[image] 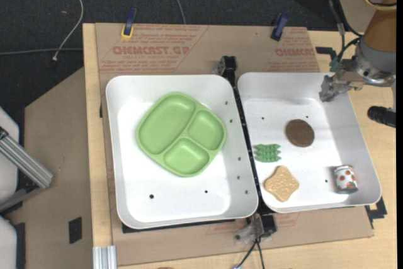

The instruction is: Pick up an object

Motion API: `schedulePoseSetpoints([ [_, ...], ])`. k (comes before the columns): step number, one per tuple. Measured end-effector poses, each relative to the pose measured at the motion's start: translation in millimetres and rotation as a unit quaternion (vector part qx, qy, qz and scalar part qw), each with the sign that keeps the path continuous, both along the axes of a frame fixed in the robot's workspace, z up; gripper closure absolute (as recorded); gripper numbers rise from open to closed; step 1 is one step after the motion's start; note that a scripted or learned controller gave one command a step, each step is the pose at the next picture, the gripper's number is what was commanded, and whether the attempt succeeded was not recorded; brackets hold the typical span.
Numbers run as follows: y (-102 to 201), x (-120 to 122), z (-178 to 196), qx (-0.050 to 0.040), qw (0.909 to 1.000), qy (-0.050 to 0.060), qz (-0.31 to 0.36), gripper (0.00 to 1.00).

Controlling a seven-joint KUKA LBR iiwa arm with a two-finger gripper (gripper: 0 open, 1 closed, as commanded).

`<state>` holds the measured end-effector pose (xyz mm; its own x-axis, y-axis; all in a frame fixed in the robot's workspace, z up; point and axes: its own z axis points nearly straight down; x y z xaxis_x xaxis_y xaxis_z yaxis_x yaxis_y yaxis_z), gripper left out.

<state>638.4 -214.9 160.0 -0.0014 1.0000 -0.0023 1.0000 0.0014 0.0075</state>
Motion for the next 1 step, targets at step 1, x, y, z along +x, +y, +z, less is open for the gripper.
schedulePoseSetpoints([
  [1, 9.9, 5.1, 56.4, 0.0001, 1.0000, 0.000, 0.001, 1.00],
])
